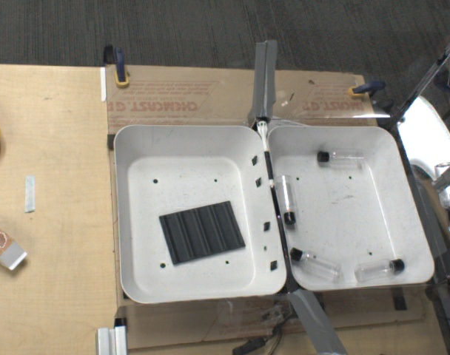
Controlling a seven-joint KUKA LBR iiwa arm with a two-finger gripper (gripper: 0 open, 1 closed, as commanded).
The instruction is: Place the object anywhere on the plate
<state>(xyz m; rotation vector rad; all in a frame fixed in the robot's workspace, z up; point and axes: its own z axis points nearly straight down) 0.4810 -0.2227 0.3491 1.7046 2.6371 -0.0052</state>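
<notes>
- Ribbed dark plate [203, 231] lies flat in left bin [129, 220].
- Four capped vials [336, 156] lie apart in right bin [399, 198].
- Fingers: state cannot be told.

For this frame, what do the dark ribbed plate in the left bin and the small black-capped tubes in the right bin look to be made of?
The dark grey ribbed rectangular plate looks like matte moulded plastic or rubber: dull, with parallel grooves and no shine. The small clear black-capped tubes look like transparent plastic or glass, since the white bin floor shows through them; the caps seem to be black plastic. Which clear material cannot be told.
</notes>
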